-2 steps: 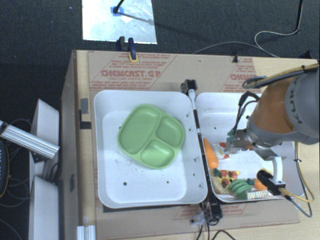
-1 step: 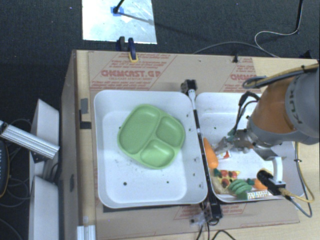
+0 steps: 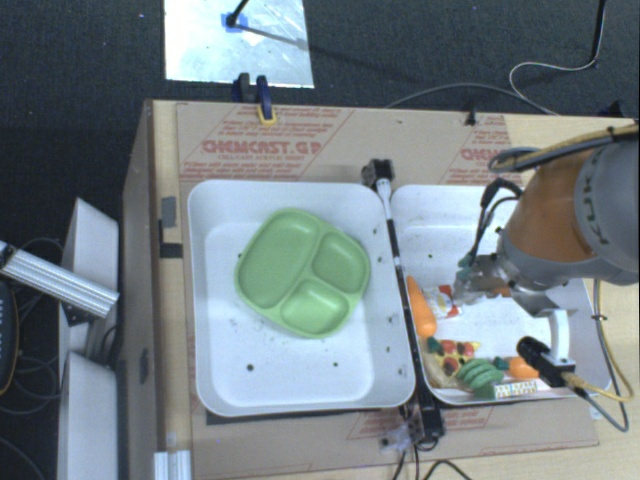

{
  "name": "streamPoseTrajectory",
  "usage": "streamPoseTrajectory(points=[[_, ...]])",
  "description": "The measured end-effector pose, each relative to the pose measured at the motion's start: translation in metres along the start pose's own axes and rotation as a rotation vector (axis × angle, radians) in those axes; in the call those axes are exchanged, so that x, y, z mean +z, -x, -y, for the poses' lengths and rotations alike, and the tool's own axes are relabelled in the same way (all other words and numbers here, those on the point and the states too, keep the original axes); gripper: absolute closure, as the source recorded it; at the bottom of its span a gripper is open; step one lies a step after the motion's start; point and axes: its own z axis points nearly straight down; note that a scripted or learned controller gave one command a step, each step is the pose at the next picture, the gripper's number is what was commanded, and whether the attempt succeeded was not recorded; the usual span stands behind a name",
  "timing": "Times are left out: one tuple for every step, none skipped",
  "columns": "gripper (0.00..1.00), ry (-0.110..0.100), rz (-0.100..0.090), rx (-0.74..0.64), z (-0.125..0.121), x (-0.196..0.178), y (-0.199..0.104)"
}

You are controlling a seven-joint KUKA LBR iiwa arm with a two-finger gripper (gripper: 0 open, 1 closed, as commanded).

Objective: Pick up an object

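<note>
Bins, two of them, white and shallow, sit side by side on a bench covered with a brown sheet [image 3: 300, 143] printed in red lettering. In the camera view, the left bin [image 3: 250, 373] holds one thing: a pale green divided plate [image 3: 303, 271] with three compartments. It lies flat near the bin's middle, with bare white floor all round it.

The right bin [image 3: 440, 218] holds the clutter, all of it gathered in the near half. An orange carrot [image 3: 421, 309] lies along the bin's left wall, just beside the dark strip that parts the two bins. Right of the carrot's upper end are small red-and-white bits [image 3: 448, 302], too small to name. Nearer the front edge is a small multicoloured piece [image 3: 452, 348]. Beside it lies a ribbed green piece [image 3: 479, 374], and an orange piece [image 3: 520, 367] lies just to the right of that.

The arm [image 3: 560, 218], grey with its orange band, reaches in from the right across the right bin. Its gripper [image 3: 470, 284] is down low over the bin floor, just right of the red-and-white bits and close above the carrot's upper end. The gripper is small and dark against the arm, and whether it is spread or pressed together cannot be told. Nothing can be seen held in it. The far half of the right bin is bare white floor.
</note>
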Motion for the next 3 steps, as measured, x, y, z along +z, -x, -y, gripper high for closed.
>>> streamPoseTrajectory(points=[[0.00, 0.000, 0.000, 0.000, 0.000, 0.000, 0.000], [0.00, -0.014, -0.005, -0.003, -0.041, 0.024, -0.007], [1.00, -0.009, -0.006, -0.004, -0.043, 0.013, -0.007]])
